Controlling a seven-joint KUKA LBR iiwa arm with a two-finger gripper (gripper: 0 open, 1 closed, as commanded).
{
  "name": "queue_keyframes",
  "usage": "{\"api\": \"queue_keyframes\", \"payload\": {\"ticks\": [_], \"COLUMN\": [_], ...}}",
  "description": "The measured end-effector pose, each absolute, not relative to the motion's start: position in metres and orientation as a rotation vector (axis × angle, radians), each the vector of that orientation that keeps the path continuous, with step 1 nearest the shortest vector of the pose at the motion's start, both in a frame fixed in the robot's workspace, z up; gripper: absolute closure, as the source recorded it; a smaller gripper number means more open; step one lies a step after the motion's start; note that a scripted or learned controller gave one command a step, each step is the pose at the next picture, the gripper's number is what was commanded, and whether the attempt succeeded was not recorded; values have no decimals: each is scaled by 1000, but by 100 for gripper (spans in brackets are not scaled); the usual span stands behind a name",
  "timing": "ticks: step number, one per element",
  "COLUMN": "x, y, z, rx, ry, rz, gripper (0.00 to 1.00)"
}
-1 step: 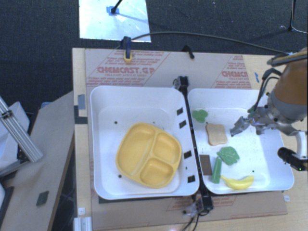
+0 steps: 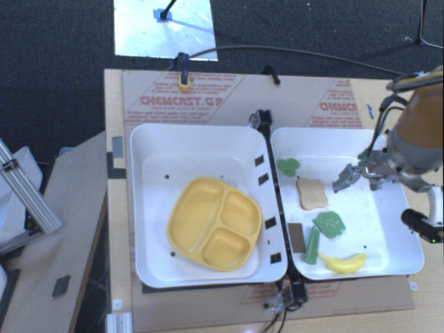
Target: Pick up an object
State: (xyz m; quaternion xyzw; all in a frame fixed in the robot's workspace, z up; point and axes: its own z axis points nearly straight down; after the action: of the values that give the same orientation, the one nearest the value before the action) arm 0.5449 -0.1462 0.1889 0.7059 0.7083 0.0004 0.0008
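Right bin (image 2: 388, 214), upper part: jaws hover, gap can't tell; bread (image 2: 311, 193) nearby, lettuce (image 2: 329, 223) + banana (image 2: 343, 262) lower down.

The light is bright and even, and it seems to come from above. The left bin (image 2: 152, 151) and the right bin (image 2: 388, 214) are so white that their walls lose some detail. A shiny metal sheet (image 2: 163, 19) at the top gives off a pale glare. The yellow tray (image 2: 215, 224) has a thin, soft shadow along its lower edge. The dark floor (image 2: 55, 47) looks grainy. The arm (image 2: 420, 127) at the right looks a little blurry.
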Motion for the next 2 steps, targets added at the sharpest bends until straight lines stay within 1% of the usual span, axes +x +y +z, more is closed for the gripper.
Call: {"api": "queue_keyframes", "payload": {"ticks": [1, 2], "x": [554, 555], "y": [-150, -150], "z": [138, 88], "rx": [2221, 2219], "ry": [2225, 2221], "rz": [-2, 3], "gripper": [0, 0]}}
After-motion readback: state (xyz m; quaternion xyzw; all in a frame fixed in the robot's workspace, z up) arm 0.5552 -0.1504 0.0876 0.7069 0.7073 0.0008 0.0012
